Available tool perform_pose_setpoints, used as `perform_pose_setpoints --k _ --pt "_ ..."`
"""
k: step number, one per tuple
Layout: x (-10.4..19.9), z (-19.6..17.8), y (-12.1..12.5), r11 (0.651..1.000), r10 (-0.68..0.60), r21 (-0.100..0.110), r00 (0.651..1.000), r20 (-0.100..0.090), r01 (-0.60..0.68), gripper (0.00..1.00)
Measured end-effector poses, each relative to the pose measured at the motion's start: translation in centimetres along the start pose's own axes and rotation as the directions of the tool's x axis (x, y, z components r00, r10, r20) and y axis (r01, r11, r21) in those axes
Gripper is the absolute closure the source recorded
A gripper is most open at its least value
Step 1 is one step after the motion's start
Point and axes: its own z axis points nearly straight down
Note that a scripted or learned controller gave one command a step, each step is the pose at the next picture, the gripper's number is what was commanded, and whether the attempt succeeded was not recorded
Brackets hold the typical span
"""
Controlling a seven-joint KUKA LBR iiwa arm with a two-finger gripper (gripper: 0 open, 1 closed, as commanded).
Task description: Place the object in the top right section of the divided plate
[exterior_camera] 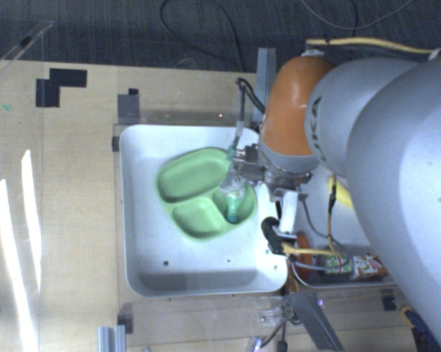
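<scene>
Over plate (pixel 194 178), gripper (pixel 235 189), seemingly low.

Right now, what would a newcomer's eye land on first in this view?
The big grey arm with its orange band fills the right side, reaching down over the green divided plate in the left white bin. A translucent teal object sits at the plate's right edge under the gripper.

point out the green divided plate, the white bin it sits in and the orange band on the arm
green divided plate (pixel 191 174): camera view, floor of its large upper-left section
white bin (pixel 183 270): camera view, bare floor near the front wall
orange band (pixel 293 108): camera view, middle of its curved surface
</scene>
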Motion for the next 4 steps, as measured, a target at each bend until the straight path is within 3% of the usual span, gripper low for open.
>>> perform_pose_setpoints --k 1,2,3,4 --pt "0.1 -1.0 0.2 1.0 -0.008 -0.004 1.0 0.0 0.008 1.0" --pt "3.6 6.0 0.0 0.998 -0.064 0.003 0.998 0.0 0.064 1.0" --pt "4.1 0.0 4.3 0.984 -0.177 -0.002 0.984 -0.001 0.177 1.0" --pt "9.2 -1.1 -0.9 0.968 -0.25 0.0 0.968 -0.001 0.25 1.0"
